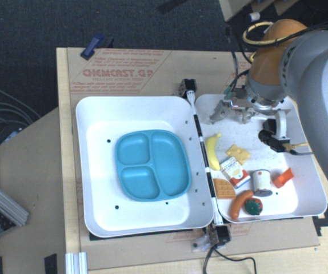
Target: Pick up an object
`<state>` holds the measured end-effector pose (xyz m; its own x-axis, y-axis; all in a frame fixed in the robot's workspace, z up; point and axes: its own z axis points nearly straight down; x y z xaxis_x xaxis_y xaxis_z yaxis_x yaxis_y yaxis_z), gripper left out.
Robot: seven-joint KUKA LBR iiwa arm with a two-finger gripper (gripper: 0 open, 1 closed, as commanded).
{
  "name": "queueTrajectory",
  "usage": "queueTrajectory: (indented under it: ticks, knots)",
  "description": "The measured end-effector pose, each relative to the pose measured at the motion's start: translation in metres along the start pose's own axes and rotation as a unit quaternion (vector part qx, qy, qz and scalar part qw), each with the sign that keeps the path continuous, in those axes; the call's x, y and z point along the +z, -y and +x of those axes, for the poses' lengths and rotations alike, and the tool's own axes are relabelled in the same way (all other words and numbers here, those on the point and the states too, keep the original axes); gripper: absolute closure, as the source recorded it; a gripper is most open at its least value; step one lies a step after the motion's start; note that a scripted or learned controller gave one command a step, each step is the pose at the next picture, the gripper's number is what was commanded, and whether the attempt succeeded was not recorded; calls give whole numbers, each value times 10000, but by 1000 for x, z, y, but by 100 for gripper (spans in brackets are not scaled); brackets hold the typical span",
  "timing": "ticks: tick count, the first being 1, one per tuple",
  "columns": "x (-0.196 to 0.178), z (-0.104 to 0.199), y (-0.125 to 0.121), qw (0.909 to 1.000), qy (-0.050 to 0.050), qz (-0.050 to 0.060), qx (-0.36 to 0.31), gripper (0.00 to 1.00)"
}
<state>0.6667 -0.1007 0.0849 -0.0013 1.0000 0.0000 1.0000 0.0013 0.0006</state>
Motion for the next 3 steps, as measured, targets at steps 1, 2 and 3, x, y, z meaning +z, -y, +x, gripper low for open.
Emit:
queueTrajectory:
  ticks: [1,2,3]
  knots:
    - [0,-29,88,10000,0,14,13,0]
    - [1,5,151,10000,-9,19,9,0]
    - [0,-16,124,10000,1,1,8,0]
